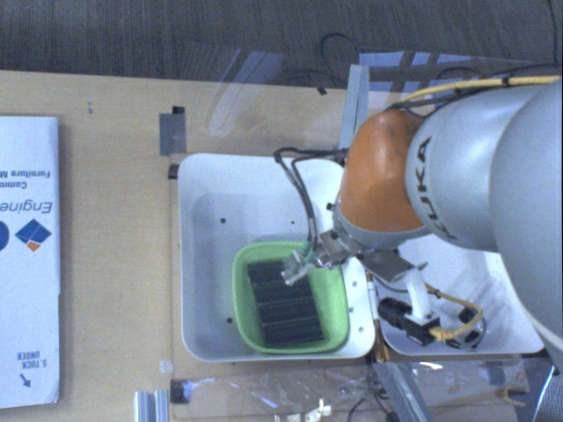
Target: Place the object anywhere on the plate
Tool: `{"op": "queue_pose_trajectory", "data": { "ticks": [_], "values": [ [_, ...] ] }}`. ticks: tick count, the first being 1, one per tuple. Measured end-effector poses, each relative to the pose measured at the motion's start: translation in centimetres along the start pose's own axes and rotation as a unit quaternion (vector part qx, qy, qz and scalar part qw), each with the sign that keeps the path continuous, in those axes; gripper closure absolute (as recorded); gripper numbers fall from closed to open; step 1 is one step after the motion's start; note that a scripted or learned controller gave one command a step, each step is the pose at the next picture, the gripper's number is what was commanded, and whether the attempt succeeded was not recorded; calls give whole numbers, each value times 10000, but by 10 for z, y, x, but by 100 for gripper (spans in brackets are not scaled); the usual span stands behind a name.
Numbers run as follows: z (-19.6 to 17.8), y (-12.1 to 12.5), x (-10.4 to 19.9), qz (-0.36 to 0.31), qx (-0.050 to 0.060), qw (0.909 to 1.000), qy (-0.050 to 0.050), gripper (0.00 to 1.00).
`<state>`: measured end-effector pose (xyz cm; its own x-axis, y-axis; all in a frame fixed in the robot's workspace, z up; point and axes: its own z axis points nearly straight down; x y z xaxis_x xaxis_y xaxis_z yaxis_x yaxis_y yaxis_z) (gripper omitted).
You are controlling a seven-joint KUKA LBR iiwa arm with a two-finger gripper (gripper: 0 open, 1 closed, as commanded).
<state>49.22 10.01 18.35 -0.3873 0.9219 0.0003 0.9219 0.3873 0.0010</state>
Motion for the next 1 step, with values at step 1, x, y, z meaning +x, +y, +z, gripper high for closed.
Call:
{"op": "queue_pose_trajectory", "data": {
  "ticks": [1],
  "values": [
    [-10,2,0,-10,-14,10000,1,100]
  ]
}}
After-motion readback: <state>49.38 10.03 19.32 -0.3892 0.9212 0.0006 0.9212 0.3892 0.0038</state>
